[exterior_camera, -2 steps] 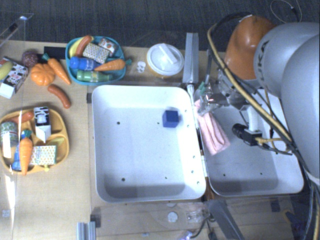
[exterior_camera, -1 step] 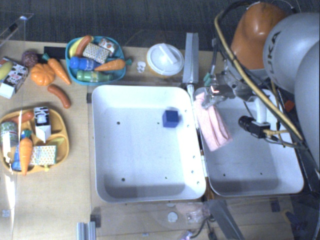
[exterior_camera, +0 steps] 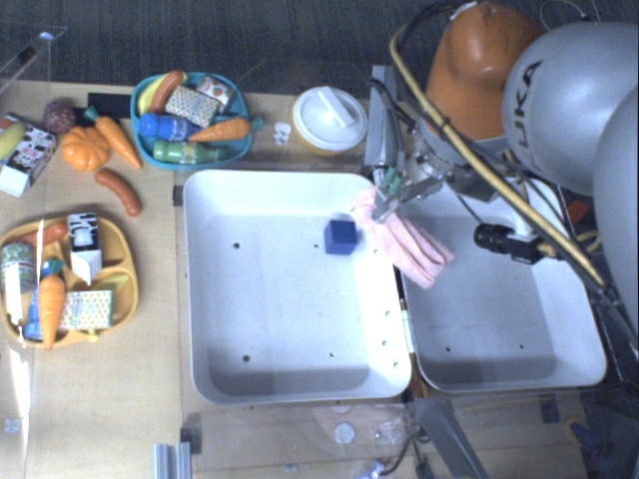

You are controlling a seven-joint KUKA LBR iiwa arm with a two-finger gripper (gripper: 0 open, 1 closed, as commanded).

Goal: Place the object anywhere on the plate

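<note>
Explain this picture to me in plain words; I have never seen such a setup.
A single camera looks down at a slant on a bench. The big grey and orange machine on the right is a robot arm. Its tool hangs over the seam between two shallow white bins, the left bin and the right bin. A pink cloth droops just under the tool, apparently pinched by it. A small blue cube lies in the left bin. Beyond the bins stand a white lidded bowl and a blue basket of toy food; a yellow tray of toy food sits far left.

Even overhead light, soft shadows inside white bins (exterior_camera: 290, 377), slight glare on arm (exterior_camera: 574, 88), mild blur, low res
</note>
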